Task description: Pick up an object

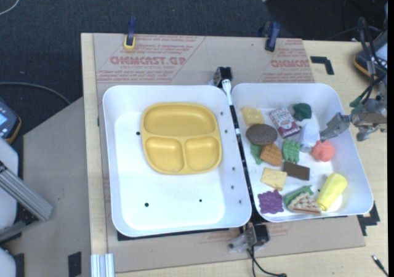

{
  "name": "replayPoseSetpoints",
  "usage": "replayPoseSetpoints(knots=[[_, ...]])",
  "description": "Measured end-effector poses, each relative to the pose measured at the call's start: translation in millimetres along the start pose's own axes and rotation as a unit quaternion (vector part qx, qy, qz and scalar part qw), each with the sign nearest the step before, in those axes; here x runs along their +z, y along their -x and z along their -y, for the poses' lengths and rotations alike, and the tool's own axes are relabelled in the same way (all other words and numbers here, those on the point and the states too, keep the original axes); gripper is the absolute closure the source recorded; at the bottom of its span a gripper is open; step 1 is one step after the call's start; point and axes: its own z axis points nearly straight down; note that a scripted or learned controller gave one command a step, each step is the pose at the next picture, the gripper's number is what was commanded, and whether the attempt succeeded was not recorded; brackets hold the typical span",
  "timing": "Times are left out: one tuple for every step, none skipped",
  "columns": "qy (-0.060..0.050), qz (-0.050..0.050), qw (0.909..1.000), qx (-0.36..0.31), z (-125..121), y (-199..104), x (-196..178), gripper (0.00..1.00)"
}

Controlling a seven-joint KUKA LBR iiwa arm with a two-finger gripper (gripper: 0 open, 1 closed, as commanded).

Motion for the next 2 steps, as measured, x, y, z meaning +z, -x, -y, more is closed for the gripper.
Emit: replayPoseSetpoints(knots=[[0.006, 0.002, 1.0, -0.002, -2, 0, -6, 0.0], [0.003, 0.0, 1.0, -0.001, -1, -1, 36, 0.0]])
